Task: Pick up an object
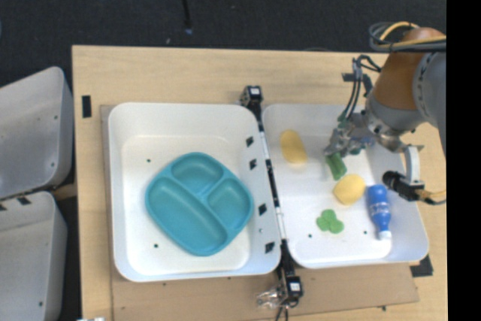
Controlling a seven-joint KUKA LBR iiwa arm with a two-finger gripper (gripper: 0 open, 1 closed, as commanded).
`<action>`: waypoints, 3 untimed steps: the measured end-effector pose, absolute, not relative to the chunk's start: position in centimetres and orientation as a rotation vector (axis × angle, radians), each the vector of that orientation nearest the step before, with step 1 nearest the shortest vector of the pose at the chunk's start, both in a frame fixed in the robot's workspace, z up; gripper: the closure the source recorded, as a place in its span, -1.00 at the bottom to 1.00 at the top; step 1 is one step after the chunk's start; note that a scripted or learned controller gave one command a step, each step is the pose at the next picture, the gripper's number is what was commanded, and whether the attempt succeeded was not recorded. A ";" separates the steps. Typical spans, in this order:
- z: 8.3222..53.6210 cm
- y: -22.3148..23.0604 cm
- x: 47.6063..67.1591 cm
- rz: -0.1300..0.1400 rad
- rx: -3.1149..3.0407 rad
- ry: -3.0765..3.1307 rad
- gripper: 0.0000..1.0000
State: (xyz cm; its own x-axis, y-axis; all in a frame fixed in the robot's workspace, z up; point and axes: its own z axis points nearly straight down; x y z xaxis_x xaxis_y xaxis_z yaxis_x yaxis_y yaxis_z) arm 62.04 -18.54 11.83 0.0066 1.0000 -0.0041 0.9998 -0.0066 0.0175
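In the right bin [301, 255] lie a yellow oblong piece [293, 147], a small dark green stick [336, 165], a yellow rounded lump [349, 189], a blue bottle with a white cap [378, 210] and a flat green leaf-shaped piece [328, 221]. My gripper [340, 145] reaches in from the right and hangs low over the bin's upper middle. Its tip sits right at the upper end of the green stick, and the wrist hides the point of contact. The yellow lump lies just below and to the right of the stick.
The left bin [120, 162] holds a teal divided plate [199, 201]. A ridge with black clips [264, 184] separates the two bins. The grey arm with its orange band [402, 79] and cables overhang the right bin's far right corner.
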 end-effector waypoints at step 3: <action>22.6 -13.7 63.0 0.002 2.217 2.223 1.00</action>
